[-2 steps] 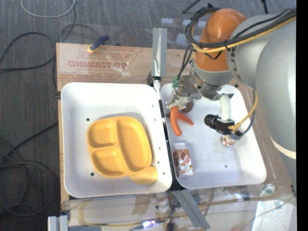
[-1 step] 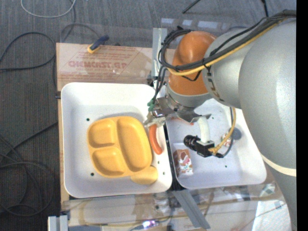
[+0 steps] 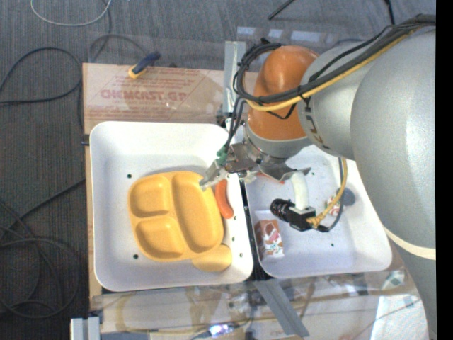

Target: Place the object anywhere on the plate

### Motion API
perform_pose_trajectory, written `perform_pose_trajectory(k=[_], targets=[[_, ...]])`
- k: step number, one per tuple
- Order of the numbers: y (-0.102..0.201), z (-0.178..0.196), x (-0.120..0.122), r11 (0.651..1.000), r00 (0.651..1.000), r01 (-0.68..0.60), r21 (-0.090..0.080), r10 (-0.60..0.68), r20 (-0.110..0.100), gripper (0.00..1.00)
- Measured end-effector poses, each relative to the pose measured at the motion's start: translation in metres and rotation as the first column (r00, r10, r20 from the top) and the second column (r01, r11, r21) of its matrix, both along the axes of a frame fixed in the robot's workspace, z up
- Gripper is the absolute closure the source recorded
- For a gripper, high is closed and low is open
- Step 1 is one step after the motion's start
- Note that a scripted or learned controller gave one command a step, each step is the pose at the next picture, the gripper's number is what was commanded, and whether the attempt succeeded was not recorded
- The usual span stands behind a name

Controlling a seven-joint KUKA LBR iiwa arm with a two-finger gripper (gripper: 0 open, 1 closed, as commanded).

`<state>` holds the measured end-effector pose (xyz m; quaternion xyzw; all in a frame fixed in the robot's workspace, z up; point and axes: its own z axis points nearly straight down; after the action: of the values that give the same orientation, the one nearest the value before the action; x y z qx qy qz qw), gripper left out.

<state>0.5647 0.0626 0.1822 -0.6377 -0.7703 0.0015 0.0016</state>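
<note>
Your gripper (image 3: pixel 216 172) hangs at the plate's (image 3: pixel 173 222) right edge, fingers spread, gripping nothing. The orange carrot (image 3: pixel 224 199) lies just beside that edge, so no placement counts.

Glossy yellow plastic plate (image 3: pixel 173 222), smooth white plastic bins (image 3: pixel 106 190), matt brown cardboard sheet (image 3: pixel 152 98), rough grey carpet (image 3: pixel 42 62)

A yellow three-compartment plate (image 3: pixel 173 222) lies flat in the left bin. A small orange carrot (image 3: pixel 224 199) lies lengthwise against its right rim.
</note>
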Motion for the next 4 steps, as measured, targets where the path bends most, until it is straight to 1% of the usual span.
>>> perform_pose_trajectory(k=[1, 2, 3, 4], targets=[[0.0, 0.0079, -0.0003, 1.0, 1.0, 0.0, 0.0, 0.0, -0.003, 1.0], [0.0, 0.0078, -0.0004, 1.0, 1.0, 0.0, 0.0, 0.0, -0.003, 0.0], [-0.0003, 0.0156, -0.0006, 1.0, 1.0, 0.0, -0.001, 0.0, -0.006, 1.0], [-0.0002, 0.0155, -0.0007, 1.0, 1.0, 0.0, -0.001, 0.0, -0.007, 0.0]])
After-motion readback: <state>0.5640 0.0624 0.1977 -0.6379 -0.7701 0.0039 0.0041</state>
